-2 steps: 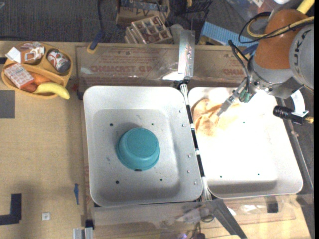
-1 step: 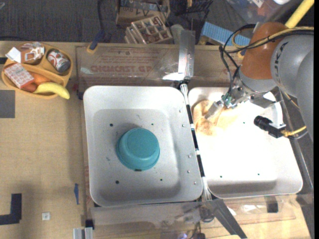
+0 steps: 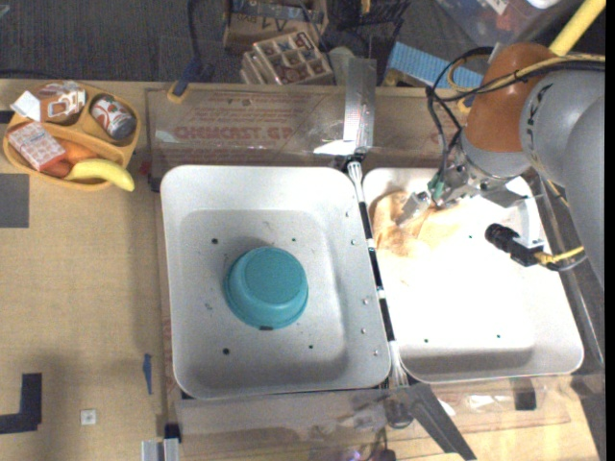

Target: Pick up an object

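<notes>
A: One tan soft object (image 3: 402,225) lies in the right bin (image 3: 500,349), at its upper left, and the gripper (image 3: 420,203) is just above it.

B: Is it gripped?

A: I cannot tell (fingers too small). It may slip, being limp.

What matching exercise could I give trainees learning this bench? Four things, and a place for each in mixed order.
Things:
1. teal bowl
2. banana
3. tan cloth
4. gripper

Places:
A. far-left corner of the right bin
B. middle of the left bin
C. just over the cloth
D. yellow tray, off the bins

Pairs: 1-B, 2-D, 3-A, 4-C
</notes>
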`<state>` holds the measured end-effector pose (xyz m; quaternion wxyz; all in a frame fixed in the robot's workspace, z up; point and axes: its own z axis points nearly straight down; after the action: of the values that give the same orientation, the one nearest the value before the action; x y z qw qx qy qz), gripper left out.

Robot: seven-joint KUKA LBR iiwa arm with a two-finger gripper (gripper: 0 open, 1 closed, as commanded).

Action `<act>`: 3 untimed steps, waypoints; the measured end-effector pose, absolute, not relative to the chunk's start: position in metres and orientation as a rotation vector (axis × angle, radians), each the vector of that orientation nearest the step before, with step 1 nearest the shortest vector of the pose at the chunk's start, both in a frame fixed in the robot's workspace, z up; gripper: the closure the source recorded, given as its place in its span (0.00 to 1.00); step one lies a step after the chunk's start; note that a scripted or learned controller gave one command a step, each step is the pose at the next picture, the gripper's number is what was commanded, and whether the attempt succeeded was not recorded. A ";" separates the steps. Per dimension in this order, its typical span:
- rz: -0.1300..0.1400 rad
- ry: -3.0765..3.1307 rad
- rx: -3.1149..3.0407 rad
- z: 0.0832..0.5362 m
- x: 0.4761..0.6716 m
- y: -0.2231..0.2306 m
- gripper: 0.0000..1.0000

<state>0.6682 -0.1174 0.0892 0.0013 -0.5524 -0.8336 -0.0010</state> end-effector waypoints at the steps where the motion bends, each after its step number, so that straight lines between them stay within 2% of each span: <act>1: -0.003 -2.616 -1.735 0.089 0.668 -0.118 0.00; 2: -0.008 -2.630 -1.738 0.102 0.671 -0.118 1.00; 3: -0.001 -2.624 -1.733 0.204 0.667 -0.072 1.00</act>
<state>0.6674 -0.0717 0.2035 -0.0014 -0.5511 -0.8345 -0.0002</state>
